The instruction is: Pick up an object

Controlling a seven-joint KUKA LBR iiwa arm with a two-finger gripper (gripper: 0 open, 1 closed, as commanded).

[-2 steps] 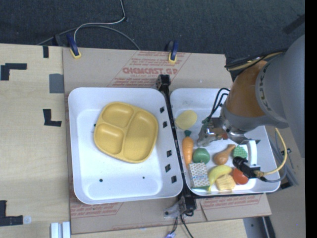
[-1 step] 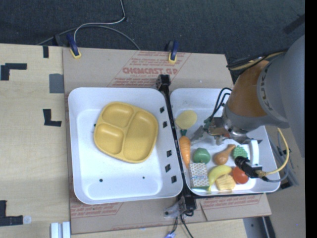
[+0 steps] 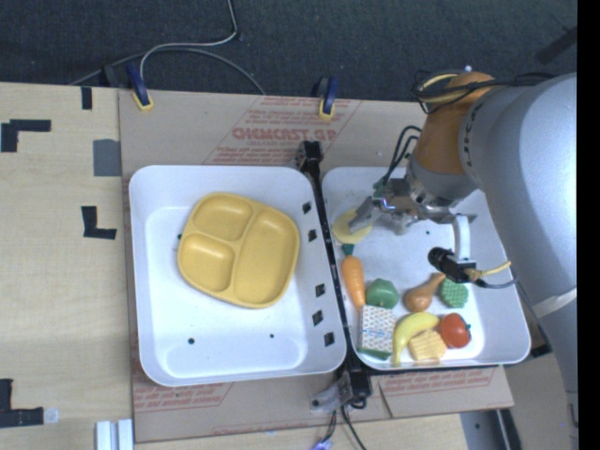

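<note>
At the near edge of the shallow white right-hand bin [image 3: 506,340] lie a yellow plastic banana [image 3: 410,330], a red toy tomato [image 3: 455,330], a pale yellow wedge [image 3: 427,346] and a white patterned packet [image 3: 377,327]. Just beyond them in that bin sit a green toy vegetable [image 3: 382,294], an orange plastic carrot [image 3: 352,281], a brown toy drumstick [image 3: 424,294] and a green knobbly piece [image 3: 455,293]. Farther in, toward the bin's far left corner, the gripper [image 3: 373,214] is down on a pale yellow-green toy piece [image 3: 349,227]; whether it is clamped on it I cannot tell. Left of that bin, the other white bin [image 3: 150,279] carries a yellow three-compartment plastic plate [image 3: 238,248], on the tan bench [image 3: 56,279].
</note>
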